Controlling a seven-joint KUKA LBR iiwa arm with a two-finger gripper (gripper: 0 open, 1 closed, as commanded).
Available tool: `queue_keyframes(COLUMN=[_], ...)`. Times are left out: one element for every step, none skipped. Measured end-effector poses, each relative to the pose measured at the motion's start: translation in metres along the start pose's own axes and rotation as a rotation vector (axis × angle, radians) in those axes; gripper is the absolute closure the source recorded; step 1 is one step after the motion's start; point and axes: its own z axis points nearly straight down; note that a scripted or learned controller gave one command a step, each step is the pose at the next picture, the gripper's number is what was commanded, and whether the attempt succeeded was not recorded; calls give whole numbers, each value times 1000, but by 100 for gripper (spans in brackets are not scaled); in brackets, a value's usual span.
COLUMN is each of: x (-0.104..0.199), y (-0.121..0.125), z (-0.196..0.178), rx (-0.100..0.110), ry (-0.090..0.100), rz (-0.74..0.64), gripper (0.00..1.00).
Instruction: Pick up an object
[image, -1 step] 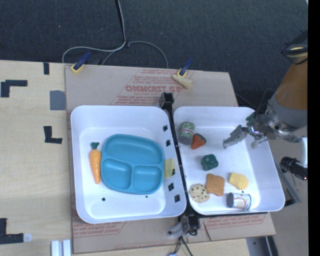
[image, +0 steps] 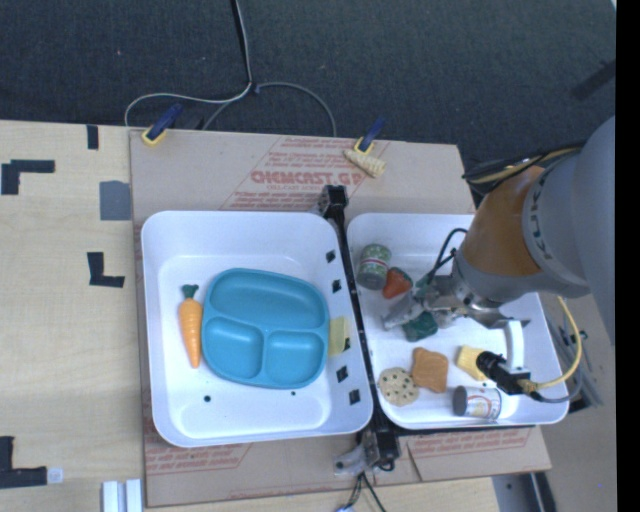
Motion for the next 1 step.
queue_keyframes(x=[-2], y=[2], z=[-18], rx=[-3], ry=[2], rz=[2], gripper=[100])
